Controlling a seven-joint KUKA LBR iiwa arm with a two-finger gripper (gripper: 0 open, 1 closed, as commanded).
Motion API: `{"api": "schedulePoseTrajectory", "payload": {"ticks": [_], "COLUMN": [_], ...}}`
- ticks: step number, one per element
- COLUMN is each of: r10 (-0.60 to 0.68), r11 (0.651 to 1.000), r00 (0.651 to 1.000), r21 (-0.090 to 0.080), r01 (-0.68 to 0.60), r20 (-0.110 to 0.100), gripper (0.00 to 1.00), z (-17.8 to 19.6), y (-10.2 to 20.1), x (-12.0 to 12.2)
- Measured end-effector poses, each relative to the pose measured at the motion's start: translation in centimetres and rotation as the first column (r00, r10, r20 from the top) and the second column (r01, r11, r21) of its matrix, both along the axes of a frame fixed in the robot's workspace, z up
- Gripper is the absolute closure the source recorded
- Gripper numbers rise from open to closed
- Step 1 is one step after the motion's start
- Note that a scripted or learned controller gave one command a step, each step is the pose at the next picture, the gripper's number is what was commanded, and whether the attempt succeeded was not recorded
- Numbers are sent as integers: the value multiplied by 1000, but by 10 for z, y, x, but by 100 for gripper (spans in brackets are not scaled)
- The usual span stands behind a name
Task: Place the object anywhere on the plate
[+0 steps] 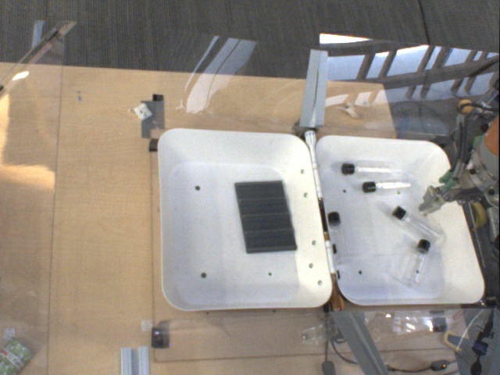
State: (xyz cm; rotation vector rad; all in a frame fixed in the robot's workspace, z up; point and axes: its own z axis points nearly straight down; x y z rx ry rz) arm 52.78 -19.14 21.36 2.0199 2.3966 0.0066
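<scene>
I hang my gripper (434, 201) over the right bin (461, 294), apparently to reach the vials (416, 226) lying there; its grip I cannot tell. The dark plate (266, 216) waits in the left bin (180, 287).

Arm (478, 151) enters at the right edge of the frame. Visible portion: an orange patch at the far right, grey metal parts below it, dark cables looped along the upper side. Gripper (431, 202) is light grey, slender, with a small green mark near its base.
</scene>
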Motion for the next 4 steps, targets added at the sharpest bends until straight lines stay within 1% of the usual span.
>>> {"api": "schedulePoseTrajectory", "payload": {"ticks": [1, 2, 3, 4], "r10": [94, -36, 420, 187], "r11": [996, 999, 908, 982], "r00": [996, 999, 908, 982], "r21": [1, 2, -1, 2], "r01": [-94, 36, -420, -187], "r20": [-2, -2, -1, -4], "gripper": [100, 100, 100, 100], "z": [-17, 25, 18, -29], "y": [78, 151, 201, 270], "x": [21, 86, 106, 16]}}
